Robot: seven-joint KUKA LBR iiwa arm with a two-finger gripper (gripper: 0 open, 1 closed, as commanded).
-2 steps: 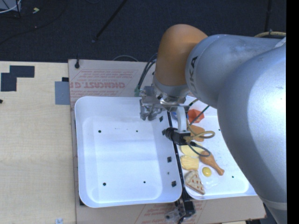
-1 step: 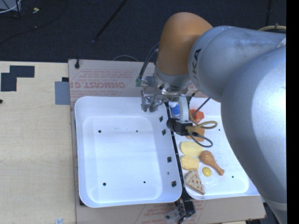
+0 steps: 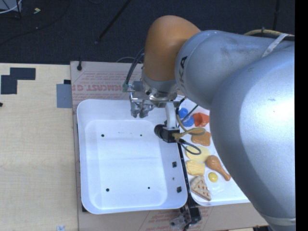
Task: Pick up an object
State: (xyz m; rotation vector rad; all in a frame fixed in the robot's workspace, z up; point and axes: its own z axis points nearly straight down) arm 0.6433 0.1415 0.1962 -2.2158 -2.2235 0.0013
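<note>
My gripper hangs over the far edge of the left white bin, near its back right corner, with nothing seen in it. The toy foods lie in the right bin, partly hidden under my arm. They include a blue piece, a red-orange piece, a brown piece, a chicken drumstick, a fried egg, a yellow block and a waffle-like wedge. All of them sit to the right of the gripper, across the wall between the bins.
The left bin's floor shows only small dark dots. The two bins stand on cardboard on a pale wooden bench that bears dark patches at its far left. My large grey arm covers the right side of the scene.
</note>
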